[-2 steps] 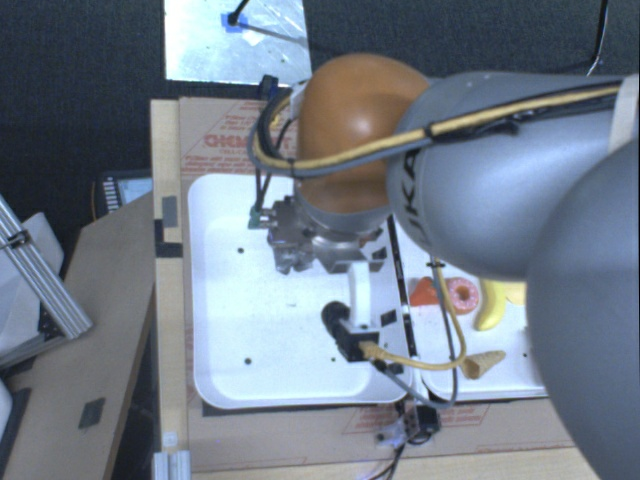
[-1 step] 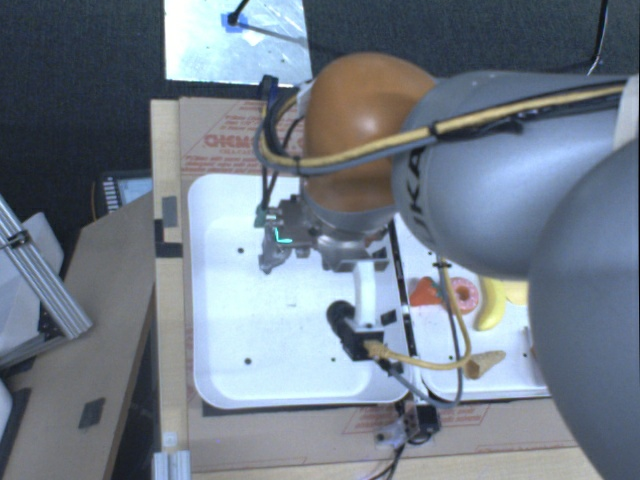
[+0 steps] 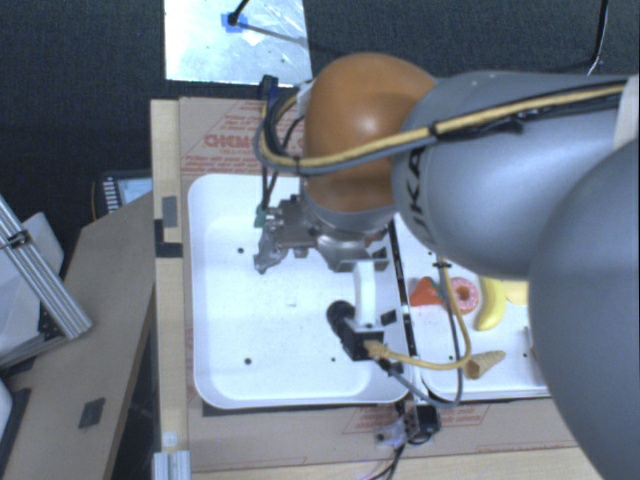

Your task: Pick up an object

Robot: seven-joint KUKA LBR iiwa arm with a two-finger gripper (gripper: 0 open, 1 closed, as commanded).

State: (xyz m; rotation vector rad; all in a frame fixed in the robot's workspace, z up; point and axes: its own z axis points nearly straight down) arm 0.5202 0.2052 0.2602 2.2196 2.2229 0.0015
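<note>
Red print on the cardboard sheet, mirrored, possibly "CHEMO"; rest illegible.

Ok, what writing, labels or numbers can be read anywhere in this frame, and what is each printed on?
Red print on the cardboard sheet under the white bins: starts "CHEM", the rest hidden by the arm; smaller lines around it too blurred to read.
Red print on the cardboard's front strip: too blurred to read.
No legible text shows on the left bin, the arm or the foil sheet.

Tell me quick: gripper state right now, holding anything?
Gripper: low over the left bin; open or shut cannot be told from this view, and no object shows between its fingers.
</note>
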